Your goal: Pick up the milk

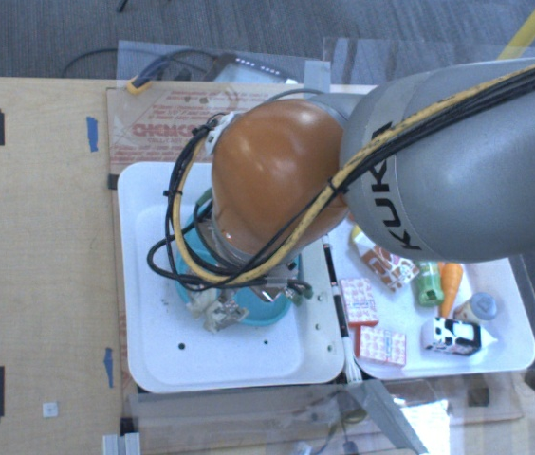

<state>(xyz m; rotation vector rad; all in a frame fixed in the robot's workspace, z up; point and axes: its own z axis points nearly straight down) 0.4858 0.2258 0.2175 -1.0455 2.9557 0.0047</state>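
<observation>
black-and-white cow-print milk carton [452, 336], lying in right bin's near corner

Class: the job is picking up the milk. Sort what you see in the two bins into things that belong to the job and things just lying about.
Belongs to the job:
milk
hand

Just lying about:
carrot
green can
red-and-white packets
blue dish

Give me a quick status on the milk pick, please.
End effector low in left bin, over blue dish. Milk in right bin, untouched. Arm overhangs both bins.
</observation>
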